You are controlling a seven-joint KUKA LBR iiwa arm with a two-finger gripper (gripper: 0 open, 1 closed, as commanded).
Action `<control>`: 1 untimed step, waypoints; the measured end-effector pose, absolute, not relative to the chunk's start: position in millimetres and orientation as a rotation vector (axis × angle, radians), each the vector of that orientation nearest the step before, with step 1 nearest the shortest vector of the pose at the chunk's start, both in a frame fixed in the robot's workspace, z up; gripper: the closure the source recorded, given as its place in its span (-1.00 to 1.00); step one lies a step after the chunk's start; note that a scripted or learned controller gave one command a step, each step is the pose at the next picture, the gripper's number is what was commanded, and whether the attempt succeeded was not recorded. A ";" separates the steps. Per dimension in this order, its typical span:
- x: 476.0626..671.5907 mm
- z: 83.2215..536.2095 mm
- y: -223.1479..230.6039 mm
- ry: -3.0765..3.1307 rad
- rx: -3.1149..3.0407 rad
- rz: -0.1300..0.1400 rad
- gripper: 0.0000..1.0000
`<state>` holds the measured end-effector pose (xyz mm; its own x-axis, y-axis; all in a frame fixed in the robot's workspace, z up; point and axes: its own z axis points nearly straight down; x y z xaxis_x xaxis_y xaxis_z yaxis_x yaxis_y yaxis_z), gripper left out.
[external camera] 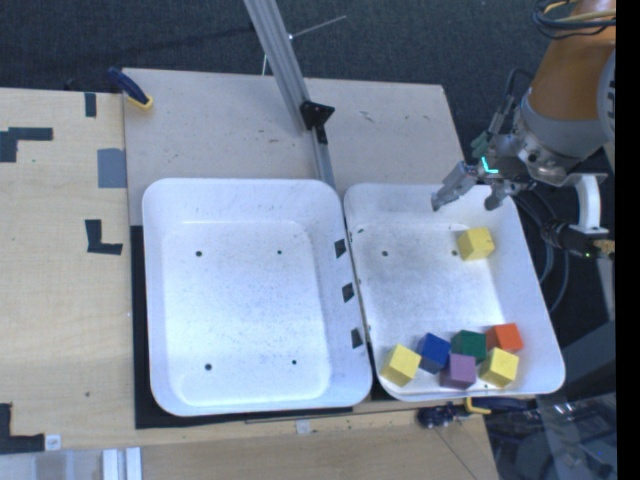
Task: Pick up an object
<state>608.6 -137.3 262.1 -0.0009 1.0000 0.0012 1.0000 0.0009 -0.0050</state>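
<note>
The fingers (468, 194) are spread open and hold nothing, hovering over the right bin's (420, 298) far edge. A yellow cube (475, 244) lies just below them; six more cubes (455, 356) cluster well beyond it.

Two shallow white bins sit side by side, the left bin (240, 298) and the right bin (420, 288). Seven small blocks: three yellow (475, 244) (402, 364) (501, 367), one blue (434, 351), one green (468, 344), one purple (461, 369), one orange (506, 336).
</note>
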 end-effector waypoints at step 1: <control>609.4 264.3 -137.2 -2.223 -2.218 0.001 -1.00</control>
